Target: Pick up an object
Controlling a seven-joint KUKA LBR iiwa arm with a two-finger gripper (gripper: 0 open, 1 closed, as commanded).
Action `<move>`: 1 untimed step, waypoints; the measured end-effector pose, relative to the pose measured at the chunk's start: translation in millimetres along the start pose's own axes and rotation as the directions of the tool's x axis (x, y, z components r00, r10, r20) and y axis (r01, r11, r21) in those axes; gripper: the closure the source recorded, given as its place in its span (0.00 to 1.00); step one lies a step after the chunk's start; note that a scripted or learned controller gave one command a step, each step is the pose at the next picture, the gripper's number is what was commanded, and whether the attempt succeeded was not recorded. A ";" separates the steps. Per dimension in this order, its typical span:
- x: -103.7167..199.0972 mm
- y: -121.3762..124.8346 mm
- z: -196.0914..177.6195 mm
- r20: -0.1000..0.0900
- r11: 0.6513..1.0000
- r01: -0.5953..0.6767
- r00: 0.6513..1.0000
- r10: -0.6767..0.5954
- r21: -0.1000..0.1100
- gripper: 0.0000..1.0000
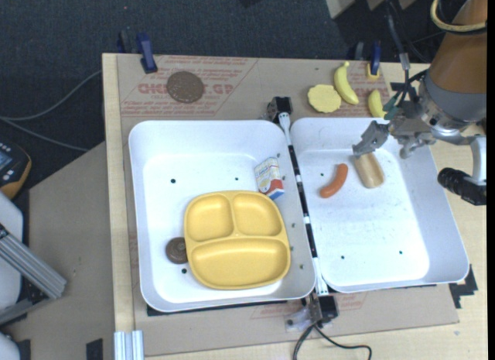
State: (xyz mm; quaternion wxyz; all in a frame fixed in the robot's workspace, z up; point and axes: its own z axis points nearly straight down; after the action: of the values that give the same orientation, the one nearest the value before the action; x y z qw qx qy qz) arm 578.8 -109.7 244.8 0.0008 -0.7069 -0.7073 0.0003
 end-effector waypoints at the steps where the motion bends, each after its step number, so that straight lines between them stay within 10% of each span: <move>1: -13.8 37.8 133.2 -0.001 1.000 0.000 1.000 0.000 0.010 0.00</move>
State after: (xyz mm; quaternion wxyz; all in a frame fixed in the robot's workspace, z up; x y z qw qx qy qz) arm 616.4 -123.4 111.5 0.0047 -0.7070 -0.7072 0.0035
